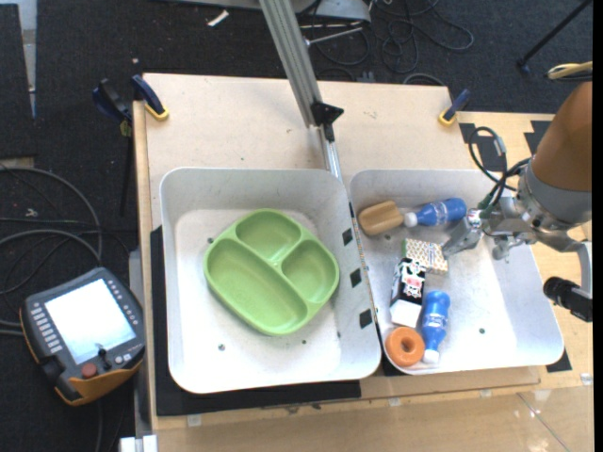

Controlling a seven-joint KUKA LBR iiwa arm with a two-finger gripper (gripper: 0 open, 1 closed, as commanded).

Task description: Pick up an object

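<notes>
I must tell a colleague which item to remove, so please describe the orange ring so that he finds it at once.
Look in the right bin, at its front left corner. The orange ring lies there flat beside a blue bottle. It is the only round orange thing with a hole in its middle.

Even, fairly bright overhead light; moderately sharp, slightly soft picture.

The two white bins (188,281) at mid-frame are the brightest areas and come close to washing out, with little texture left on their floors, while the black floor (66,111) along the left and top falls nearly to featureless dark. Shadows are soft and short: a faint one hugs the green divided plate (273,269) along its lower edge, and small ones sit under the items in the right bin. A pale sheen shows on the desk (245,121) and a bright patch of glare on the pendant screen (87,316) at lower left. The arm (575,158) at the right edge looks slightly blurred. Straight edges stay straight; fine detail is grainy.
</notes>
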